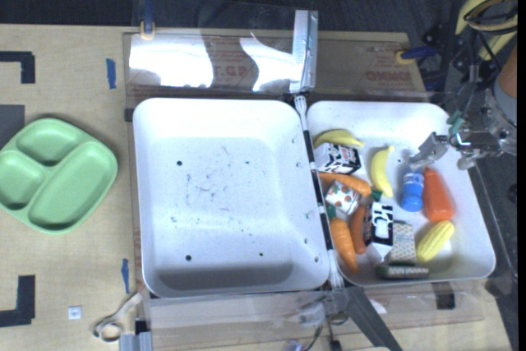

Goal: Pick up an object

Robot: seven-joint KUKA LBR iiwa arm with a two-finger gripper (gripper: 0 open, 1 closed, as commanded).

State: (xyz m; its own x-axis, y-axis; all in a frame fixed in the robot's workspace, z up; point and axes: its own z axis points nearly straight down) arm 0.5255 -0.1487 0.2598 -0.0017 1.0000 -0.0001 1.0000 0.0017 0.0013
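Nearest the camera, along the table's front edge, sit two white bins: the left bin (218, 193) bare, the right bin (477, 247) crowded with toy food. I judge the orange cylinder (438, 195), near that bin's right wall beside the blue bottle (412, 189), light, stiff and somewhat slick; I would grip across its middle. My hand (448, 145) hovers over the bin's back right corner, holding nothing visible; how far it is open I cannot tell.
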